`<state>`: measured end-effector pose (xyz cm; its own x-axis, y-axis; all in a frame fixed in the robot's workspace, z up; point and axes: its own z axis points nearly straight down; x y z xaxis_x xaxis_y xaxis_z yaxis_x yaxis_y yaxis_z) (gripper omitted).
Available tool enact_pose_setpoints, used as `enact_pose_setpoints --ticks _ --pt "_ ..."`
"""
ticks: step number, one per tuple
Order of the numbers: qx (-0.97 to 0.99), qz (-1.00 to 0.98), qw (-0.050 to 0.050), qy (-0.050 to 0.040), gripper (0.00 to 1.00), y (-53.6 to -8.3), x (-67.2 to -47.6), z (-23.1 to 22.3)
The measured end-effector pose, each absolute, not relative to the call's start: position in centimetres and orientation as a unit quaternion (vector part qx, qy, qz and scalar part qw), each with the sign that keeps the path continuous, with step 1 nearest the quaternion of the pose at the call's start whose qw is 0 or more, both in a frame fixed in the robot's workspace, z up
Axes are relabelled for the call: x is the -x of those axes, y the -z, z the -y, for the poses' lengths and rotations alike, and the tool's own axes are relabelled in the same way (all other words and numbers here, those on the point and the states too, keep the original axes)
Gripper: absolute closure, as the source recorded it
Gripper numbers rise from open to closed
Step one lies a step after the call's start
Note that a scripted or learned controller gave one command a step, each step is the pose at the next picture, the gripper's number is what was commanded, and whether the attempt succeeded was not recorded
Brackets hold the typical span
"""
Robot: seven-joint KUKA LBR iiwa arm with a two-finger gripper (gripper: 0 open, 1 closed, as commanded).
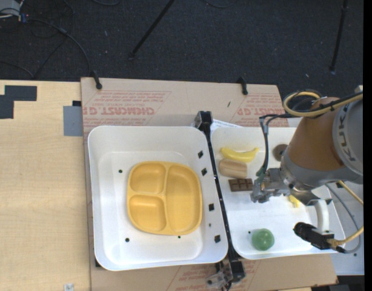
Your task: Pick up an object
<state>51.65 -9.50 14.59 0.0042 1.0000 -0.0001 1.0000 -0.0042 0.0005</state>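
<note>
We see the gripper (260, 194) low over the right bin (277, 247), among the small objects.

Whether it is spread or pressed together we cannot tell, and nothing shows between its tips. Just to its left lies a brown block (240, 185); up and left of it sit a tan piece (232, 168) and a yellow banana (240, 154). A green ball (263, 239) rests below it, apart. Well to its left, a yellow divided plate (164, 197) lies in the left bin (107, 162).
</note>
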Motion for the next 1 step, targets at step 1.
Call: enact_pose_setpoints --ticks 1 --pt "-0.708 -0.707 0.000 -0.0003 1.00 -19.87 -50.68 9.79"
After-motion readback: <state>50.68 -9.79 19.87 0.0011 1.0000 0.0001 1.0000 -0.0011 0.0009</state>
